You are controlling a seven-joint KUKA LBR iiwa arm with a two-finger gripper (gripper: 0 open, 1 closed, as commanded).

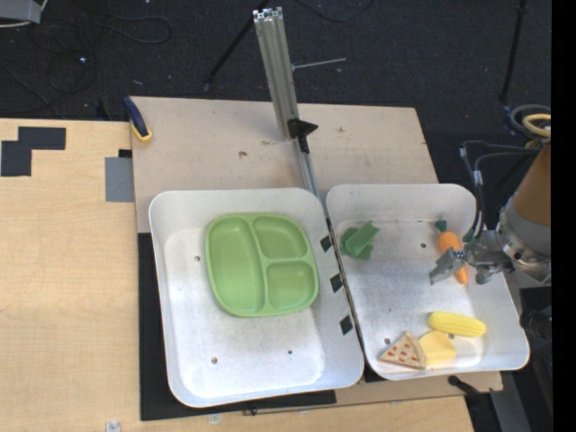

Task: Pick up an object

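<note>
Hovering low over the right bin (504, 354), my gripper (453, 265) sits at the carrot (449, 244), and I cannot tell its state.

The arm comes in from the right, so I'd judge the carrot by that wall the easiest reach. It lies apart from the corn (457, 324), cheese wedge (438, 350) and pizza slice (403, 353), bunched near the front. The green piece (360, 239) lies alone at left. The green tray (262, 265) occupies the left bin (180, 349).
</note>
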